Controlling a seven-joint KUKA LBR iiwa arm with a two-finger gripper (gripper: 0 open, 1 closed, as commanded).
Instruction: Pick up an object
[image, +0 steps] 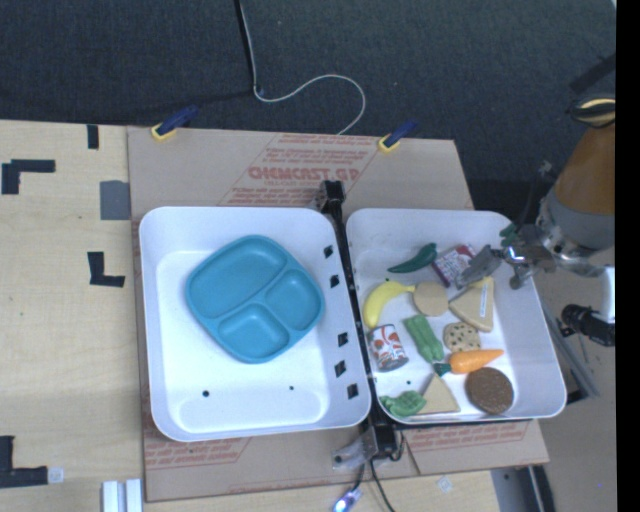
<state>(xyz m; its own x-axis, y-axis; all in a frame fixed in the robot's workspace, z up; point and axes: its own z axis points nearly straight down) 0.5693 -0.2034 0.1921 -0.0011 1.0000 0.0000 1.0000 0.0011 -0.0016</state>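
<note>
Grey arm (585, 205) over right bin (530, 400)

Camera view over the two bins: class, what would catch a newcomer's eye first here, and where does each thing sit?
The big blue divided plate stands out first, lying alone in the left bin. Next comes the bright jumble of toy food in the right bin: a yellow banana near the divider, an orange carrot and a brown cookie toward the near corner. The gripper hangs over that bin's far right side.
</note>
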